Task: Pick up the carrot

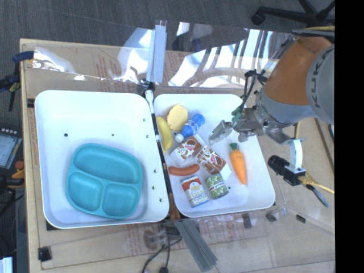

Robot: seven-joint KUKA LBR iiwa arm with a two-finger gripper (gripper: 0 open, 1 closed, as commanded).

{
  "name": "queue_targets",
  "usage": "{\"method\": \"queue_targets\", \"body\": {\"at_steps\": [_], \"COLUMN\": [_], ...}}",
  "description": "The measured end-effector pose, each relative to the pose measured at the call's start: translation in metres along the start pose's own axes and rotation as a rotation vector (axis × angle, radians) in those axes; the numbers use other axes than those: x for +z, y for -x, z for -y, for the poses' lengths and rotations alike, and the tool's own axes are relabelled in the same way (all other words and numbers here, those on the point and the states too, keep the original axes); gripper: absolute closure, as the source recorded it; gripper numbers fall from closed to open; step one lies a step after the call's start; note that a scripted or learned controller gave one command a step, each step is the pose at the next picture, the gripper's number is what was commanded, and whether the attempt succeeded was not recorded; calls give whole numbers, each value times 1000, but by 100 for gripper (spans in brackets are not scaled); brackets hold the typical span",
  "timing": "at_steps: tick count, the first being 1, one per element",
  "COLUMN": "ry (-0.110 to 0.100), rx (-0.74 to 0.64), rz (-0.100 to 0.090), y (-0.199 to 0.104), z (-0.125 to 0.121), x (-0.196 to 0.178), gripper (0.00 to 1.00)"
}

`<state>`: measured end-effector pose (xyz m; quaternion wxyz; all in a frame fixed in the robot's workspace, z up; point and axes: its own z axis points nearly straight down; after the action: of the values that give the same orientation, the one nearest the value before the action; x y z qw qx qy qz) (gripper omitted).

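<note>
One carrot (238,164) lies near the right bin's (263,195) right edge; I judge it light, rigid, best pinched mid-body. Gripper (227,131) hovers open, holding nothing.

In the right bin (259,195), bare white floor is lying open to the right of and below the carrot (238,164), up to the wall. To its left, a brown carton (212,160) and a green can (216,185) are crowding close. The gripper (227,128) is hanging just above its leafy end. The left bin (85,110) is offering wide room around the teal tray (105,181).
</note>
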<state>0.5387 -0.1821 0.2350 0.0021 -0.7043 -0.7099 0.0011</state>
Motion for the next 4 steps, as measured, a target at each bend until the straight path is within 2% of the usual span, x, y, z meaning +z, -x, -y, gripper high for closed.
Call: {"method": "queue_targets", "body": {"at_steps": [1, 2, 3, 4], "ry": [-2, 5, 0, -1], "rx": [3, 15, 19, -381], "rz": [-1, 1, 1, -2], "y": [29, 28, -19, -39], "z": [46, 60, -4, 62], "x": [103, 142, 144, 145], "gripper": [0, 0, 0, 0]}}
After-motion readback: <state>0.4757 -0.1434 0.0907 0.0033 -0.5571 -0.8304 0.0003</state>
